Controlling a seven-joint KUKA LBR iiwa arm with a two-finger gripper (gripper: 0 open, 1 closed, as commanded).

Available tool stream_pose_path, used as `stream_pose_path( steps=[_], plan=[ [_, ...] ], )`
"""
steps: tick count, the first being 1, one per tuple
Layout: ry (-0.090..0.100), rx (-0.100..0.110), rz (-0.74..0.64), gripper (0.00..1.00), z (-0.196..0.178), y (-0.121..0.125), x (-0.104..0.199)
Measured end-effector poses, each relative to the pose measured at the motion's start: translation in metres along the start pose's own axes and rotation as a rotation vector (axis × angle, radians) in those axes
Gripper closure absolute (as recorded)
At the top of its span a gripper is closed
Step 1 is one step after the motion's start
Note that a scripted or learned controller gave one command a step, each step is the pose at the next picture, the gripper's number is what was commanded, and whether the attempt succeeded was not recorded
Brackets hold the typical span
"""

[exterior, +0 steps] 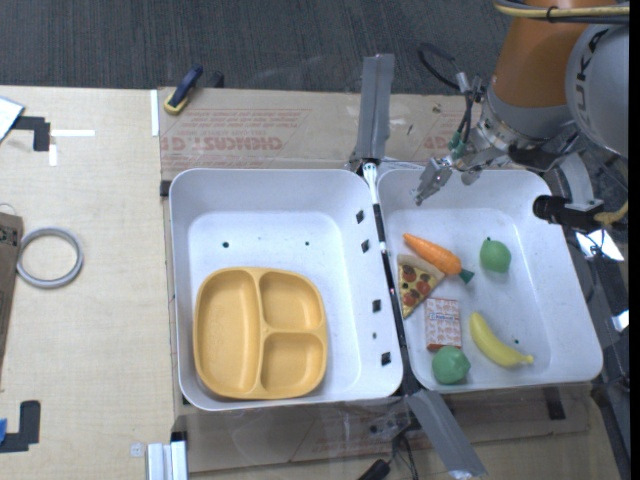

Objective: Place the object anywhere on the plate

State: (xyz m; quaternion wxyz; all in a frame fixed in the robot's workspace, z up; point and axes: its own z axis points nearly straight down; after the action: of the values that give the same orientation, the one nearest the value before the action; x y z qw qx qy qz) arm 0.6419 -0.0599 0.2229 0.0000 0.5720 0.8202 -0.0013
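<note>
We see one carrot (434,253) in the right bin (560,298), long axis slanting far-left to near-right, green tip near-right. Also one banana (498,342), one pizza slice (414,283), two green fruits (495,256). The gripper (434,180) hangs spread, holding nothing. One yellow plate (262,332) sits left.

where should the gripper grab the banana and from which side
Grip the banana across its thick middle, coming straight down from above. It lies flat and curved on the right bin's floor, apart from its neighbours, so the fingers can straddle its narrow width.
</note>
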Motion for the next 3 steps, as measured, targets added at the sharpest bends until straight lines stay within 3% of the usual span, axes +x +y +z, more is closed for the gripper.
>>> stream_pose_path(
  steps=[1, 2, 3],
  plan=[
    [0.0, -0.002, -0.01, 0.0, -0.089, 0.023, 0.011],
    [0.001, 0.0, -0.051, 0.0, -0.04, 0.044, 0.069],
    [0.0, 0.0, -0.051, 0.0, -0.04, 0.043, 0.069]
  ],
)
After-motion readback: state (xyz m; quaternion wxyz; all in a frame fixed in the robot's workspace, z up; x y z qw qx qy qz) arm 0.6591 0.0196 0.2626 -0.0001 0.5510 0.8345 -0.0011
